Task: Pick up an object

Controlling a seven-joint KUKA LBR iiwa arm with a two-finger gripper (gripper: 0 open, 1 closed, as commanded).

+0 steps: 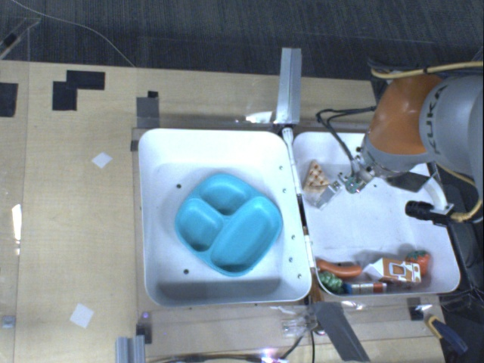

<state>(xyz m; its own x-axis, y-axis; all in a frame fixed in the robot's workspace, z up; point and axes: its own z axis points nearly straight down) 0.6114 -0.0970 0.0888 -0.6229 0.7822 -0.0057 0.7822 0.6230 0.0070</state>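
Reaching in from the right, the grey arm (446,119) with its smooth orange band (401,116) hangs over the right bin (378,210), and its gripper (331,191) sits low near that bin's upper left part. The tip is small, metallic and blurred; a grey blocky piece shows there, but whether it is part of the tool or something held cannot be told, nor how the tool is set. Just beside the tip, up and to the left, lies a small tan wedge-shaped object (314,175) with a speckled surface, close to the tool but not clearly touching it. Thin black cables (340,127) loop from the wrist across the bin's upper edge.

Along the near wall of the right bin a row of small things lies crowded together: an orange carrot-like piece (340,267), a green rounded item (330,281), a brown and white packet (393,269), and a thin marker-like stick (370,286). Their edges overlap and details are hard to read.

The left bin (159,203) is smooth white plastic with rounded corners and holds a glossy blue divided plate (227,224) with three rounded compartments. A metal post (288,82) rises between the bins. The pale wooden bench (68,203) carries black tape marks (76,88).
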